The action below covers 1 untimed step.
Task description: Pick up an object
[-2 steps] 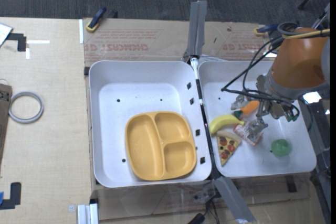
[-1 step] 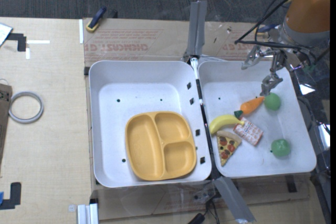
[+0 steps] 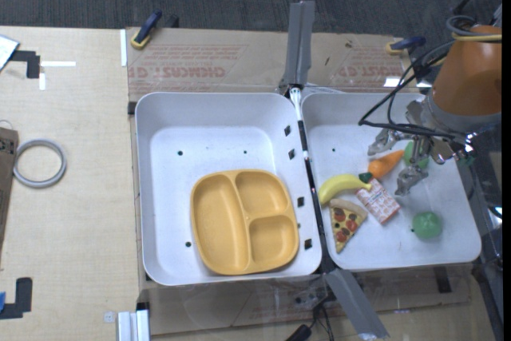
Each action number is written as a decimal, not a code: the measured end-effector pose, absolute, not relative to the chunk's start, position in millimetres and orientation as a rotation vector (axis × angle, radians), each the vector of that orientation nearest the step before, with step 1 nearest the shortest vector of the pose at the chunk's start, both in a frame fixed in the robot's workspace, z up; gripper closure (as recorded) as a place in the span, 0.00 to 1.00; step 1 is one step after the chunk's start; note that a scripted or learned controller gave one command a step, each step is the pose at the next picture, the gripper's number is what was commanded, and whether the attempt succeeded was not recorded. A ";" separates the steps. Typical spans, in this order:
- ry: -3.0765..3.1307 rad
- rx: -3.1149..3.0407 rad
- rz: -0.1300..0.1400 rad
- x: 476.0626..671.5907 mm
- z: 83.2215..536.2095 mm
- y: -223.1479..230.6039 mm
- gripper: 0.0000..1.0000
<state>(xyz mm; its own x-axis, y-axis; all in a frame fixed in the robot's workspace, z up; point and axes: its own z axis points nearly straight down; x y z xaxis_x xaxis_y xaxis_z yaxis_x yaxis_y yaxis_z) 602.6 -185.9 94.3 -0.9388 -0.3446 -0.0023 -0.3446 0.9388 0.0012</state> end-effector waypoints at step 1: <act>3.086 -0.545 -0.002 661.1 175.4 -222.1 0.00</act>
